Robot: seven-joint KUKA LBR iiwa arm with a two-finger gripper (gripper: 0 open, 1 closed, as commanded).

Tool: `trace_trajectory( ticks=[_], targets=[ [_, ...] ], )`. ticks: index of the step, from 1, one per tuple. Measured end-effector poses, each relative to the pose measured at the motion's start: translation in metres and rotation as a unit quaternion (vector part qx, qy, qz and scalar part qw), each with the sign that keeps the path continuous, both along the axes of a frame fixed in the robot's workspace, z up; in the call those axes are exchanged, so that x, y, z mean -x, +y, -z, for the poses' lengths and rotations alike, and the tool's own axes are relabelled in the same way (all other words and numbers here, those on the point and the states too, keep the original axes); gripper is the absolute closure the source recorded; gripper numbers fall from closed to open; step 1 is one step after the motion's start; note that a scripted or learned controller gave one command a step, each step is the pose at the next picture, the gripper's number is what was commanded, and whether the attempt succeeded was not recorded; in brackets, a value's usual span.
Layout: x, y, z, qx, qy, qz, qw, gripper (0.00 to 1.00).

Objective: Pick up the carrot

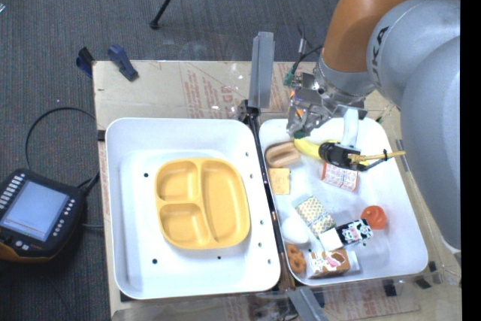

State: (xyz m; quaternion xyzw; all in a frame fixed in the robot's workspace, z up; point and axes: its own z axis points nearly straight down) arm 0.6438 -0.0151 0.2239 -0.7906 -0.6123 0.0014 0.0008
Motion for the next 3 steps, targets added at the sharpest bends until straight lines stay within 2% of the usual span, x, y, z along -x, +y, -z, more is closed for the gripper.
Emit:
trace_trajectory(
  ticks=[1,2,3],
  targets=[
    [0.048,-0.092,-0.006,0.0007,0.0,-0.065,0.9979,1.0],
    [0.039,-0.094,-0.011,-0.0008,-0.001,-0.243,0.9701,1.0],
    [0.003,-0.045,-0.003,-0.0014,-0.001,-0.44,0.898,1.0]
  ],
)
